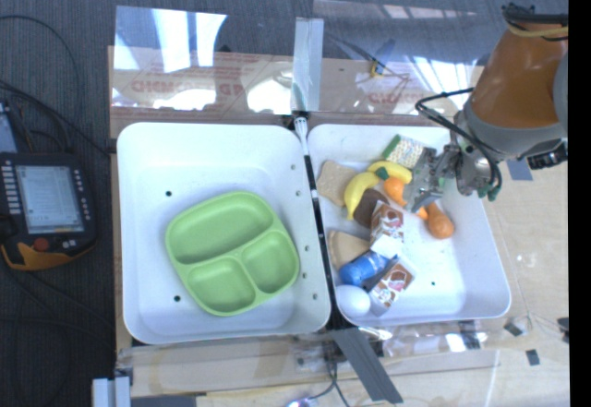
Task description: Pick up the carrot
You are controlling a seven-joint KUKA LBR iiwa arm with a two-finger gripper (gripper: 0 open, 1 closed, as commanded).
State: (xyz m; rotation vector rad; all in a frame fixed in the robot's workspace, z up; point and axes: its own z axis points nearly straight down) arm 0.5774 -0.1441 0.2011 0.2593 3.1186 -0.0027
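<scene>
The carrot [440,221] is a short orange piece lying in the right bin [480,276], near its right wall. My gripper [428,196] hangs low over the bin, directly above and slightly left of the carrot's upper end. It looks to be touching or nearly touching that end. The grey arm with its orange band [517,73] reaches in from the upper right.
Left of the gripper lie a banana [362,189], a small orange fruit [396,190], brown cartons [380,211], a blue packet [367,267], a white egg [352,300] and a green-topped box [404,151]. The left bin [148,156] holds a green divided plate [233,251].
</scene>
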